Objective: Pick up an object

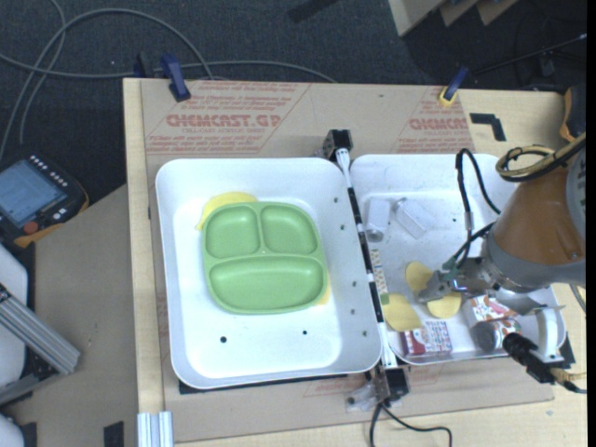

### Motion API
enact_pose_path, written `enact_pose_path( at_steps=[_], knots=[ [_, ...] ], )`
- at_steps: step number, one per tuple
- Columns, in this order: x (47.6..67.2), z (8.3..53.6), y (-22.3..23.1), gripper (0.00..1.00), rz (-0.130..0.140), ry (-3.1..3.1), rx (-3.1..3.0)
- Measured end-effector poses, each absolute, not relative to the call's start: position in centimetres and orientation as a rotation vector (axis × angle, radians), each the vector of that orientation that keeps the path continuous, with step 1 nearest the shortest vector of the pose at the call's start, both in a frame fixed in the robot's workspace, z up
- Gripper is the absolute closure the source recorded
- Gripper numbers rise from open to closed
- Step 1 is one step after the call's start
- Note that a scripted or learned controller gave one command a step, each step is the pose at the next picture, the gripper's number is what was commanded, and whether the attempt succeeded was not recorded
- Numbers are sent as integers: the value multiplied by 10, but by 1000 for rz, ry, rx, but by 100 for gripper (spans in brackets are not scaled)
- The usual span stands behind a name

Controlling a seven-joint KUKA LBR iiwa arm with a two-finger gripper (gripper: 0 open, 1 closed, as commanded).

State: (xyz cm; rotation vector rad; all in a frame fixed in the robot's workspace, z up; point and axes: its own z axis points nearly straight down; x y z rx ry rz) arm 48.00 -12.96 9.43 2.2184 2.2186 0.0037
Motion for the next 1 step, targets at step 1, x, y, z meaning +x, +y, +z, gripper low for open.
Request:
enact_pose_path(
  at_steps=[1],
  knots=[
    [505, 185, -49, 100, 1, 2223, 2220]
  ],
)
